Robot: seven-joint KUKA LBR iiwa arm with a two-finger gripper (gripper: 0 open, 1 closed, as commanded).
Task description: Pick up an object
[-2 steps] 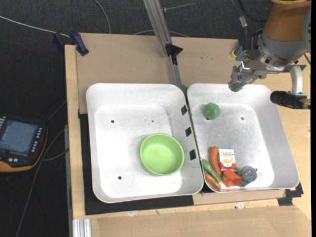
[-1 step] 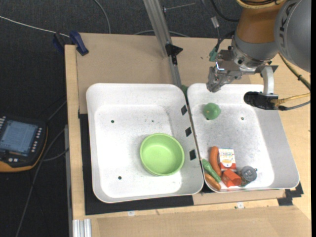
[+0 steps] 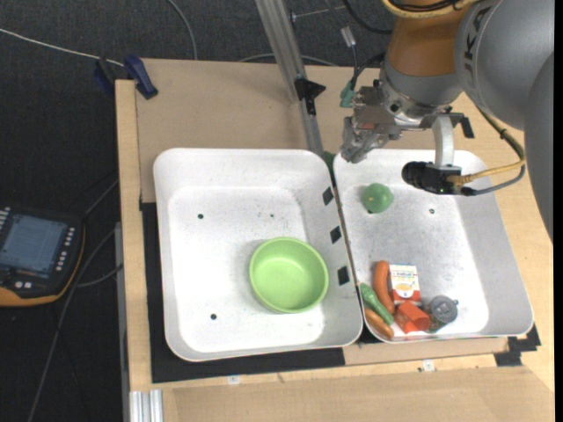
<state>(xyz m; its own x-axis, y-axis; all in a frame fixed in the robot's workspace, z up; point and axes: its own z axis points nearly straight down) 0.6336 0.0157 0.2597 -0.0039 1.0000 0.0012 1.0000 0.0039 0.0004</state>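
Note:
My gripper hangs over the far left corner of the right bin, below the grey wrist with the orange band. A small green ball lies on the bin floor just in front of and to the right of the gripper, apart from it. Nothing shows in the gripper's grasp. At the near edge of the right bin lies a cluster: an orange carrot, a small white and orange box, a red piece and a grey round part. A light green bowl stands upright in the left bin.
A black sensor block with a cable juts from the arm over the right bin's far side. A slanted metal pole rises behind the bins. A handheld pendant lies off the bench at the left.

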